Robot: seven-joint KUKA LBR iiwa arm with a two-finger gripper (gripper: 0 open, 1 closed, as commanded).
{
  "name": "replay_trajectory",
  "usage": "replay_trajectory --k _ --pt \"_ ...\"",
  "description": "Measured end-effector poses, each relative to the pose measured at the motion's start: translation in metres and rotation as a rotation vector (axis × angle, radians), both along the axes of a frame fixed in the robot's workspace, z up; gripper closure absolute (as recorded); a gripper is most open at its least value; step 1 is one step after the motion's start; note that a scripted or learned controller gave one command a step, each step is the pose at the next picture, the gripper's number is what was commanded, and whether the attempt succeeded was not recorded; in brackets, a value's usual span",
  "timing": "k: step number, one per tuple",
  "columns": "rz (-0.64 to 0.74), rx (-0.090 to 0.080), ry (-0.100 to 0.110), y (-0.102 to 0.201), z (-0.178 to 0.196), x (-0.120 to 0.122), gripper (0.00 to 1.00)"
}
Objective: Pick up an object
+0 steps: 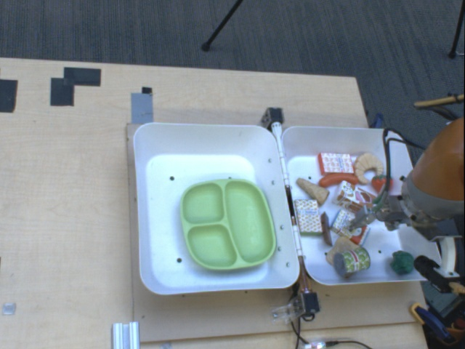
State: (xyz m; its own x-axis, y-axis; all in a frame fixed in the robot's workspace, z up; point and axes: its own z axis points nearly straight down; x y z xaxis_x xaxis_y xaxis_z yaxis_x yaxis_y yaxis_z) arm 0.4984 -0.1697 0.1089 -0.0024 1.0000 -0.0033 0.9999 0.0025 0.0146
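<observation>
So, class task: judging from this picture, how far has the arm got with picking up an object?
Done: the gripper has reached into the right bin, low among the small items. In hand: nothing visibly held; the can and green ball lie loose. Left: grasping and lifting one object.

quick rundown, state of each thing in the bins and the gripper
green tray: upright in the left bin, compartments bare
can: lying on its side in the right bin
sausage: lying flat
green ball: resting near the bin's right edge
gripper: low over the pile, fingers unclear
</observation>
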Motion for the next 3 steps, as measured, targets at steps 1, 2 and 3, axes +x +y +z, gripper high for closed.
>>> replay_trajectory --k 1,2,3 --pt "-0.005 -0.007 -0.002 0.048 -0.014 -0.006 0.0" --pt "-0.002 -0.005 -0.005 0.049 -0.003 -0.004 1.0" --pt "-0.001 -0.004 -0.003 0.05 -0.003 -0.004 0.0"
